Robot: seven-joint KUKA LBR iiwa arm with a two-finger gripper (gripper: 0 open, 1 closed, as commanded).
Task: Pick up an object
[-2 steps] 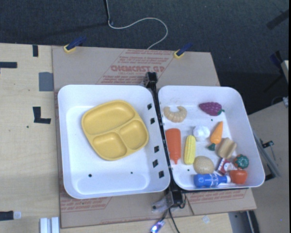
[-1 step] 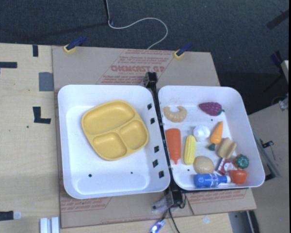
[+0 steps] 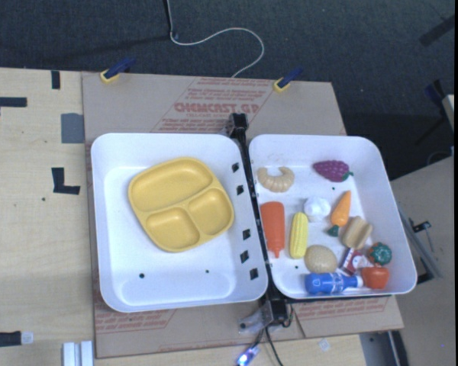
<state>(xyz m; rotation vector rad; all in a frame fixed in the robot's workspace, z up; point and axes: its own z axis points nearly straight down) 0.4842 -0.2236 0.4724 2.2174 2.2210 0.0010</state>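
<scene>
The right bin [image 3: 382, 170] holds several toy foods. A purple grape bunch [image 3: 331, 170] lies at its far side, with a tan croissant [image 3: 276, 178] to the left of it. An orange sausage [image 3: 272, 227] and a yellow corn cob [image 3: 298, 235] lie side by side near the divider. A small carrot [image 3: 341, 208], a white piece [image 3: 316, 207], a brown bread roll [image 3: 356, 232] and a beige potato [image 3: 320, 258] sit in the middle. A blue bottle [image 3: 330, 283], a red tomato [image 3: 375, 277] and a green piece [image 3: 380, 253] crowd the near right corner.
The left bin [image 3: 111, 227] holds a yellow sectioned plate [image 3: 181, 203]. Both bins rest on a cardboard sheet [image 3: 206, 101] held by yellow and blue clamps [image 3: 117, 69] on the wooden bench. A white cable [image 3: 214, 36] loops over the dark floor behind.
</scene>
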